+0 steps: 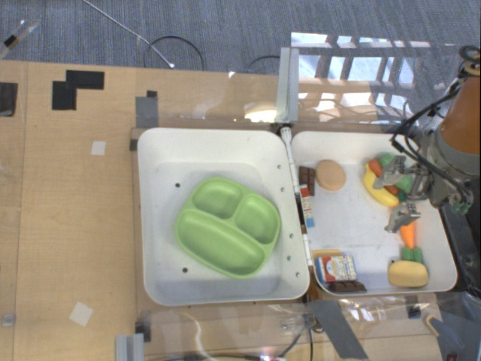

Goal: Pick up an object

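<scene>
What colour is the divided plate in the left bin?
Light green, plain, with three compartments; the plate shows clearly in the camera view.

arm (458,138): we see grey with an orange band
cables (421,119): black, looping off the wrist
gripper (398,198): silvery metal bits

Right bin's got a round tan bun (331,175), a yellow banana (378,189) with green and red bits beside it, an orange carrot (408,236), a yellow lemon-ish lump (408,274), and a small snack box (337,266).

Robot lab: taped bench (68,224), white bins (150,201), cables (176,47).
</scene>
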`<state>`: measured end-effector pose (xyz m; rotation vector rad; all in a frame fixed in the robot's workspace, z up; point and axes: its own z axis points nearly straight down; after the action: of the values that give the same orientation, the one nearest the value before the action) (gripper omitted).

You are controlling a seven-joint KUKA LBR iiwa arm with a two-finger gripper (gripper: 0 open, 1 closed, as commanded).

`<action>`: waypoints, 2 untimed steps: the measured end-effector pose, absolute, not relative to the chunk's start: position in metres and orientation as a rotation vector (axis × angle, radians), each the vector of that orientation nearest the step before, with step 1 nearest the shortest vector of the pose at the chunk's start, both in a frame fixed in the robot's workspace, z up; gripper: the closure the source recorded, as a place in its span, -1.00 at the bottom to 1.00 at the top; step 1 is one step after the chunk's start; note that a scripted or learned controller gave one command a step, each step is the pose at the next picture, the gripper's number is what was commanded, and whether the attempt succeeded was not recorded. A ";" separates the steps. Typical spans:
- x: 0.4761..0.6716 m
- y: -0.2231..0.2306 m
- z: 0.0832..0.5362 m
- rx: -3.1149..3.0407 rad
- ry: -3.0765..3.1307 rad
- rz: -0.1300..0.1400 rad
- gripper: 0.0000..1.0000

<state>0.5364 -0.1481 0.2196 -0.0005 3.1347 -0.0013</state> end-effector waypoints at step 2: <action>0.508 -0.208 0.090 0.017 3.126 -0.007 -1.00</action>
<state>0.5078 -0.2080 0.0902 0.0174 3.1263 -0.0073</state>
